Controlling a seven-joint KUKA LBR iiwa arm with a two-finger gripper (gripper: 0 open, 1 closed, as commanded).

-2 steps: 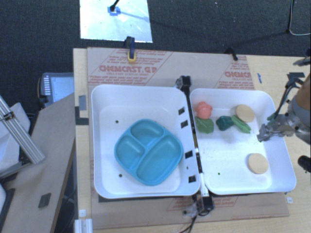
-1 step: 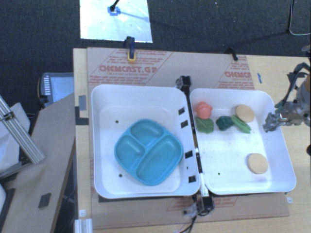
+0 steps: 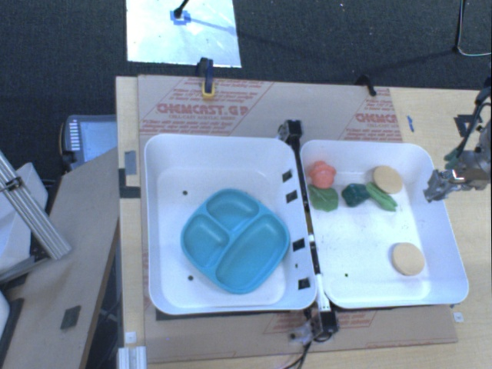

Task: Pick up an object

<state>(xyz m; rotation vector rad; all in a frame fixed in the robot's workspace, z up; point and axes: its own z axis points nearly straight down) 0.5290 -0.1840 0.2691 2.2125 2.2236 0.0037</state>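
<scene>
Over at the right bin's (image 3: 442, 279) outer rim sits the gripper (image 3: 440, 184), holding nothing as far as I can see, while the round tan object (image 3: 407, 258) lies inside near the front.

The gripper (image 3: 440, 184) hangs low at the view's right edge, its arm mostly out of frame.

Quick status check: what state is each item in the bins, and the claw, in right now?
Blue plate: flat in left bin, nothing on it.
Orange-red piece: touching green piece, right bin.
Dark green piece: beside light green piece.
Upper tan disc: lying flat.
Lower tan disc: alone.
Claw: at right bin's edge, holding nothing visible.
</scene>
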